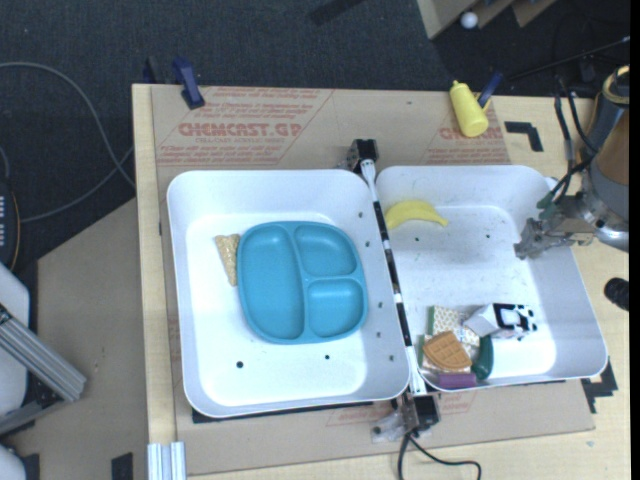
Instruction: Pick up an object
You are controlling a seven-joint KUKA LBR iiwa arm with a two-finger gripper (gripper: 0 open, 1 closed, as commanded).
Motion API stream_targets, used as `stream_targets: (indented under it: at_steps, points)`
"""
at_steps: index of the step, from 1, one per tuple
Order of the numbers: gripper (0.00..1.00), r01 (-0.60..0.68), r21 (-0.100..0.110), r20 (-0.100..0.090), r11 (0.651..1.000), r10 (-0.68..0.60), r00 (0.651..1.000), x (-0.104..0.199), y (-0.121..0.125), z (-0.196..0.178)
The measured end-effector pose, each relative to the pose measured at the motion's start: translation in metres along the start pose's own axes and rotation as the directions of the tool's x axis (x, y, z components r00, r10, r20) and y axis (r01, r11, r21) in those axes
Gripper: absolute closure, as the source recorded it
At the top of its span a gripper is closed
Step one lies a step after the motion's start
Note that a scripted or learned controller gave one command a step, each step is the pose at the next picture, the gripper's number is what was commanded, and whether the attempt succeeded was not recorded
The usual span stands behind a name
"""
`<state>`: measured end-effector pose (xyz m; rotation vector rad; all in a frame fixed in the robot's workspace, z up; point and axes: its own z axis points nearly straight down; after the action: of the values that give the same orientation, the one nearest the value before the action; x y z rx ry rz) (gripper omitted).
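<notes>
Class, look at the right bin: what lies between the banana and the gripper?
In the camera view, only bare white bin floor lies between the banana and the gripper; nothing stands in that stretch.

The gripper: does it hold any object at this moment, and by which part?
Nothing is visibly held. The gripper is over the right bin, apart from the banana and the pile of objects.
</notes>
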<state>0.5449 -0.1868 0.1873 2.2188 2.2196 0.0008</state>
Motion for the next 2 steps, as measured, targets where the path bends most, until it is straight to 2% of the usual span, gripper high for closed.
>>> stream_targets:
  at_steps: [1, 2]
  points:
    - [0.0, 0.0, 0.002, -0.001, 1.0, 0.0, 1.0, 0.0, 0.0, 0.001]
    - [0.0, 0.001, 0.001, -0.003, 1.0, -0.001, 1.0, -0.033, -0.054, 0.094]
